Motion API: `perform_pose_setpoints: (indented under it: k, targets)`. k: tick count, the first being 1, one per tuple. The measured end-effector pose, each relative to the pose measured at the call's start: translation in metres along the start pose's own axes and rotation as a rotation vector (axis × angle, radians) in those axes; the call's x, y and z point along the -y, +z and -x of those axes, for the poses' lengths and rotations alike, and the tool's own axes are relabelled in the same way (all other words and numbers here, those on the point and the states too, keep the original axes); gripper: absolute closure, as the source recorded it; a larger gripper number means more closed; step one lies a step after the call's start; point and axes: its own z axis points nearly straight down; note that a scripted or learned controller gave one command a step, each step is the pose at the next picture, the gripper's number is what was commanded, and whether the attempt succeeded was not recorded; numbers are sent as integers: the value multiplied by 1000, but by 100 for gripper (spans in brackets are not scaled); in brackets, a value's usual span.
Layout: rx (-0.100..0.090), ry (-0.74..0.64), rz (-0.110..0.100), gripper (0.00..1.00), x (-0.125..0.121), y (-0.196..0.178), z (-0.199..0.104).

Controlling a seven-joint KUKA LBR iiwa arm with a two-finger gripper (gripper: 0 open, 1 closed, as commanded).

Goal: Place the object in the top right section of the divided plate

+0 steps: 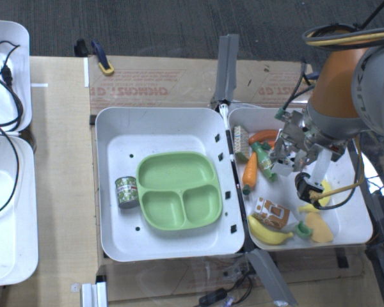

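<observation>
Down low in the right bin (352, 232) with the gripper (285, 160), just beside the toy carrot (249, 171) and green bottle (264, 159); open or closed, cannot tell. Over in the left bin (112, 146), green divided plate (178, 189), small can (125, 192) just beside its left rim.

I see the arm (349, 75) entering from the right, its grey body bent downward with the orange band directly above the wrist. I note dark cables looping around the upper link and trailing beside the wrist. The gripper (283, 158) hangs low, pointing down and to the left; I cannot make out how its fingers stand
</observation>
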Motion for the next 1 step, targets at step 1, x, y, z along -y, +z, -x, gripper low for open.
perform_pose_setpoints:
  k: [1]
  targets:
    - [-1, 203, 4, 100, 54, -129, 6]
